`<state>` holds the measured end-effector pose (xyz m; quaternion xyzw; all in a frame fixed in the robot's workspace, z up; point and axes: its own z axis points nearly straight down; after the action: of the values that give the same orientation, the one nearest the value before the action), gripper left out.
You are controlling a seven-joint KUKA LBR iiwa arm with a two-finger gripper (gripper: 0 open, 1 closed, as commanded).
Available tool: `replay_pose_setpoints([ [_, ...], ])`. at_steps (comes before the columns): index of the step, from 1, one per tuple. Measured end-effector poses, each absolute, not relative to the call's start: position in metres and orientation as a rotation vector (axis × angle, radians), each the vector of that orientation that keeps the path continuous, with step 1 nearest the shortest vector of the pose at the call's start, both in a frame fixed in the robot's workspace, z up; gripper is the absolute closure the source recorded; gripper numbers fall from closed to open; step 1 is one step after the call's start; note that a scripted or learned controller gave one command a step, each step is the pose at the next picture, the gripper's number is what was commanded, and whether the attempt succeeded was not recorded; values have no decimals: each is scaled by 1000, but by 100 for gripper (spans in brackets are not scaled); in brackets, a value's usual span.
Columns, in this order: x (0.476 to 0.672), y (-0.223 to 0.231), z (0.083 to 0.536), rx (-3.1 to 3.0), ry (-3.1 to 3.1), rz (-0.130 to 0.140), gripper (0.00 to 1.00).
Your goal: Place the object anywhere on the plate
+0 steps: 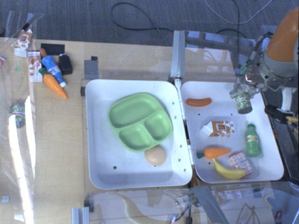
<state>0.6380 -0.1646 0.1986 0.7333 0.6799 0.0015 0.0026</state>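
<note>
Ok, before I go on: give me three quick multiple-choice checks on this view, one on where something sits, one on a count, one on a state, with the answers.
1. Where does the round tan object sit?
A. In the left bin, touching the green plate's near edge
B. In the right bin, beside the banana
C. On the bench outside both bins

2. How many compartments does the green plate have?
A. Two
B. Three
C. Five

3. How does the green bottle in the right bin lie?
A. In one of the plate's compartments
B. On its side on the bin floor, cap toward the far wall
C. Propped on the orange sausage

Answers: 1 A, it rests on the left bin floor against the plate's rim. 2 B, one large section and two small ones show. 3 B, its full length shows flat, clear of the sausage.
</note>
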Motion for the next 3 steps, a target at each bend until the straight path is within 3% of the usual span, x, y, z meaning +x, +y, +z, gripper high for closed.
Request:
replay_pose_setpoints([
  [1, 670, -88, 181, 2309, 2124, 8, 100],
  [2, 670, -5, 186, 2192, 2246, 7, 100],
  [3, 646, 62, 186, 1877, 2515, 7, 100],
])
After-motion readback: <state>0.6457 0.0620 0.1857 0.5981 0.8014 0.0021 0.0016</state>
